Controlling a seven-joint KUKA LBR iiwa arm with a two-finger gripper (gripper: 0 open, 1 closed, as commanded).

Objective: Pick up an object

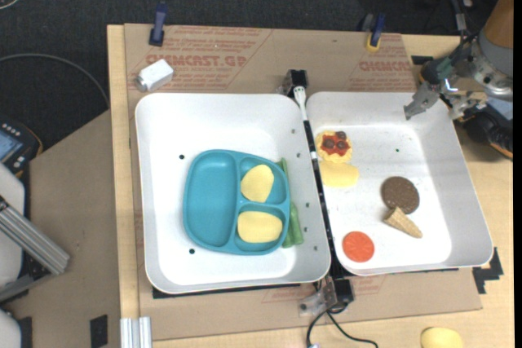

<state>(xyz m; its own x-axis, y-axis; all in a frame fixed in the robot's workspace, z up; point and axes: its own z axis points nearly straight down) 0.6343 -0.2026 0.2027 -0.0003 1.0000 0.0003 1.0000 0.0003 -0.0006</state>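
While the end effector (pixel 424 98) hovers at the far right corner of the right bin (pixel 457 183), whether it is apart or together cannot be told. Nearest candidates lie mid-bin: a brown cookie (pixel 400 194) touching a wedge-shaped cone (pixel 405 222). Both look light, rigid and small; the cookie's opposite edges seem the safest hold, though a flat disc may slip.

Brown cardboard-covered bench (pixel 245 53) bearing two shallow white bins side by side: left bin (pixel 163 134), right bin (pixel 432 151). Small white block (pixel 155 75) near back left corner, two blue clamps (pixel 157 24) along rear edge.
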